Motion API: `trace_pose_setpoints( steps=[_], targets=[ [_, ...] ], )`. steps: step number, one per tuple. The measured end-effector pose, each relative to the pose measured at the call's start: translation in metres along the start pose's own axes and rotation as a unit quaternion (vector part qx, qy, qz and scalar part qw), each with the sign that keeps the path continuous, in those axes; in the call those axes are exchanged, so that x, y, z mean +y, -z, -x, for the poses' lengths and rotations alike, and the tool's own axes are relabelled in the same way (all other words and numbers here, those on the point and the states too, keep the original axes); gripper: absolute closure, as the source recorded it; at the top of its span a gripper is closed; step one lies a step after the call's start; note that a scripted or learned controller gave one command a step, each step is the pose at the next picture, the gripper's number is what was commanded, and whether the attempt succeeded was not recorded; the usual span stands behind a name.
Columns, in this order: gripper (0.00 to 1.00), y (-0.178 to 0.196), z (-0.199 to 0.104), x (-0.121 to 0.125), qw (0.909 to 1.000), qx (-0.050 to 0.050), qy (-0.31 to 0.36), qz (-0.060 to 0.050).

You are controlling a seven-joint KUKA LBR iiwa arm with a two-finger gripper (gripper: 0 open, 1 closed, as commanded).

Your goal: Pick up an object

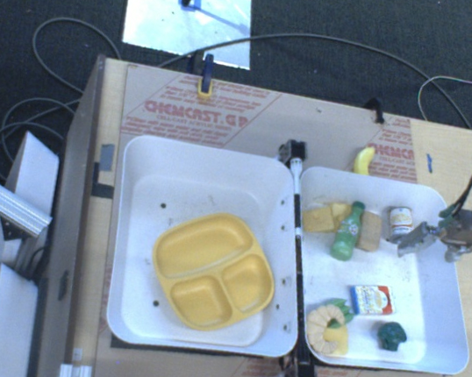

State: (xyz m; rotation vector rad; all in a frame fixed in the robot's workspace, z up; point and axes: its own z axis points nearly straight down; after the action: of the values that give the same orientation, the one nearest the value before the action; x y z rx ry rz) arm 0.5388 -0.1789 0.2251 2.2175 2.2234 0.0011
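Two bins (222,165), yellow tray (213,270) left — bottle (347,231), can (400,221) by gripper (412,241), grip state unclear

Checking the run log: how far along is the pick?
Nothing looks picked yet. The gripper sits low over the right white bin, with nothing visible between its fingers. The green plastic bottle and small white can nearby lie untouched. Grasp and lift remain.

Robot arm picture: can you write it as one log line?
gripper: over right bin, holding nothing | nearest: small can | yellow tray: left bin
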Motion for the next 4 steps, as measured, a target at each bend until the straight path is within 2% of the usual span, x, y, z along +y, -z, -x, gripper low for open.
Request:
trace_pose_setpoints(
  steps=[1,2,3,4],
  targets=[
    [0.0,-0.125,-0.042,0.078,1.0,-0.002,0.001,0.01],
    [0.0,-0.129,-0.067,0.071,0.9998,-0.012,-0.003,0.016],
    [0.0,-0.131,-0.09,0.054,0.9999,-0.007,0.0,0.013],
    [0.0,-0.144,-0.08,0.123,0.9999,-0.002,0.001,-0.015]
  ],
)
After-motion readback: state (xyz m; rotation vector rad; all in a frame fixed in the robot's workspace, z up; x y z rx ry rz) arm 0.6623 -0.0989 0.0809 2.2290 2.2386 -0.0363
